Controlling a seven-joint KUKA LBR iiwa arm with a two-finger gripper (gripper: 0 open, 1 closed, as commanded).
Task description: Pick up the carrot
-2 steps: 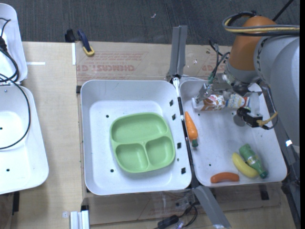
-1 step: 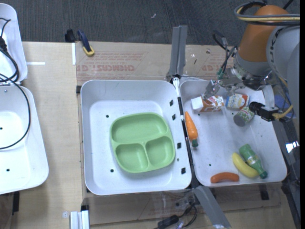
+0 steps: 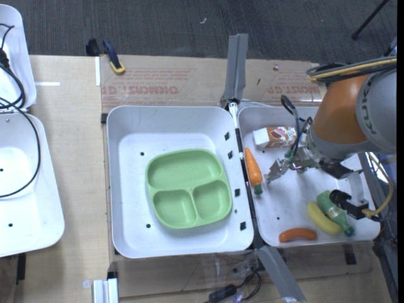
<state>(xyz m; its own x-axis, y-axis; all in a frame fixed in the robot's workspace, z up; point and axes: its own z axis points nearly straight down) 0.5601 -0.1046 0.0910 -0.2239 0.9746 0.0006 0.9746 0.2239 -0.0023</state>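
Notice your carrot (image 3: 252, 168) lies lengthwise against the left wall of the right bin (image 3: 278, 235), leaving little room on that side. Your gripper (image 3: 274, 171) hangs just beside it, fingers spread and grasping nothing. On the cardboard (image 3: 151, 81) you can read mirrored "GP" lettering; the small carton (image 3: 274, 136) label is too blurred.

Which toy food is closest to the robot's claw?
The orange toy carrot by the right bin's left wall. It lies just left of the gripper; the yellow banana and reddish sausage lie farther away.
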